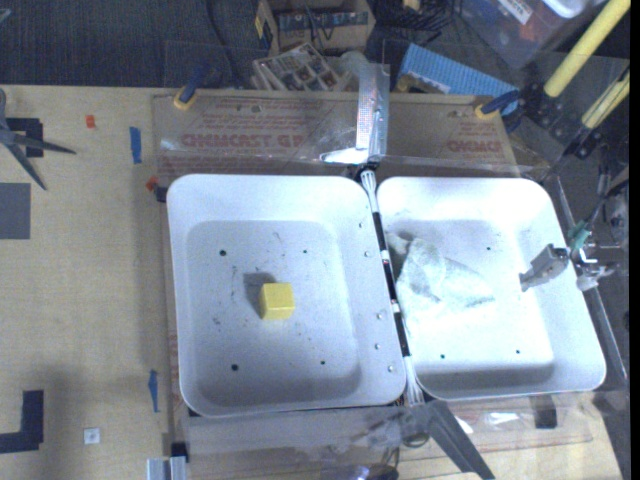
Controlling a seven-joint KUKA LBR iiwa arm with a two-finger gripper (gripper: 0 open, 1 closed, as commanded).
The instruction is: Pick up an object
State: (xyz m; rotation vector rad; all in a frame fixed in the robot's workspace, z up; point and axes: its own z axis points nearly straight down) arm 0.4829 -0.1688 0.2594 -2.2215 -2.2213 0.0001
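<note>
Reaching in from the right, the gripper hangs at the right edge of the right bin, seen as a small grey shape with its arm mostly out past the rim; whether it is open or closed I cannot tell, since it is too small and blurred here, and nothing can be made out in it. Just to its left, on the left part of the same bin's floor, lies a crumpled clear plastic bag, pale against the white and hard to outline. Across the divider where the two rims touch, the left bin holds a small yellow block near the middle of its floor, apart from every wall. Judging by that, the block is the easier target, solid and free on all sides, but the bag is nearer. No pick appears to have begun.
</note>
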